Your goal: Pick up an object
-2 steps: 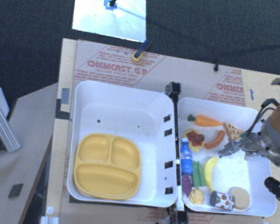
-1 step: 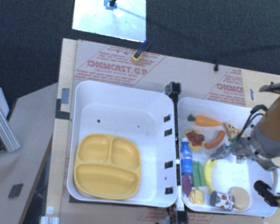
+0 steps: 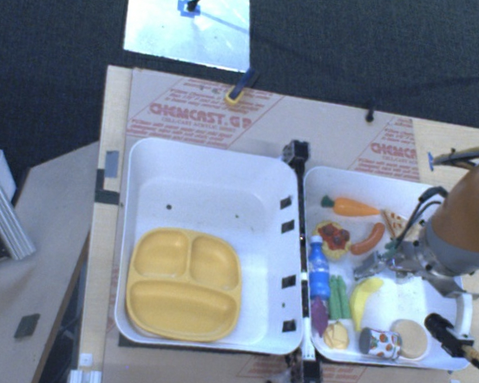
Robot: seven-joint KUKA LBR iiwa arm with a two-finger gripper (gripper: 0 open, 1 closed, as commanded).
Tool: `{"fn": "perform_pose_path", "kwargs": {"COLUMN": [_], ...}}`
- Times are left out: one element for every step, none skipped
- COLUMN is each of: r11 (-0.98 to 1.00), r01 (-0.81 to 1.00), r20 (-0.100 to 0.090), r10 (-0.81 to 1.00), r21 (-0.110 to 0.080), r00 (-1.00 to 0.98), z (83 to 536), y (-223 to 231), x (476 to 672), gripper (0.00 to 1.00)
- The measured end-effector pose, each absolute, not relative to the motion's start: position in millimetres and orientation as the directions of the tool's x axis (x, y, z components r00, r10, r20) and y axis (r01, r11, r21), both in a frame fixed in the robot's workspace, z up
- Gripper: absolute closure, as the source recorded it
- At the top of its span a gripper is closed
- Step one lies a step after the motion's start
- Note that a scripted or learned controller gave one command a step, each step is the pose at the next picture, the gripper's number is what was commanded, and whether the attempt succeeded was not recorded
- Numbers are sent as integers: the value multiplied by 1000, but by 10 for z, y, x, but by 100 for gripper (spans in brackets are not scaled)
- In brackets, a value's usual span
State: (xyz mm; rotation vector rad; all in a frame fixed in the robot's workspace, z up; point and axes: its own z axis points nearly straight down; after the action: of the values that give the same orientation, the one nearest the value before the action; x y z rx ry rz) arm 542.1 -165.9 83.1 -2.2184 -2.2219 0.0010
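Observation:
The right bin (image 3: 427, 364) holds several toy foods: an orange carrot (image 3: 355, 208), a pizza slice (image 3: 393, 222), a sausage (image 3: 367, 238), a red and yellow piece (image 3: 333, 236), a blue bottle (image 3: 319, 272), a purple eggplant (image 3: 319, 311), green beans (image 3: 337, 297), a banana (image 3: 364, 297), a small yellow piece (image 3: 336, 334), a patterned can (image 3: 380, 343) and a beige round piece (image 3: 413, 339). My gripper (image 3: 375, 265) hangs low over the middle of this bin, just above the banana and right of the sausage. Nothing shows in its grasp.
The left bin (image 3: 215, 174) holds a yellow divided plate (image 3: 183, 286) at its front left. A black divider with clips (image 3: 294, 255) runs between the bins. The arm's grey body with its orange band (image 3: 472, 221) covers the right bin's right side.

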Motion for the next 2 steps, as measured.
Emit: {"fn": "perform_pose_path", "kwargs": {"r11": [2, 3], "r01": [1000, 1000], "r20": [0, -2], "r10": [1000, 1000], "r21": [4, 6], "r00": [-2, -3], "z": [954, 1589], "y": [-1666, -1672], "x": [5435, 5409], "gripper": [100, 100]}}
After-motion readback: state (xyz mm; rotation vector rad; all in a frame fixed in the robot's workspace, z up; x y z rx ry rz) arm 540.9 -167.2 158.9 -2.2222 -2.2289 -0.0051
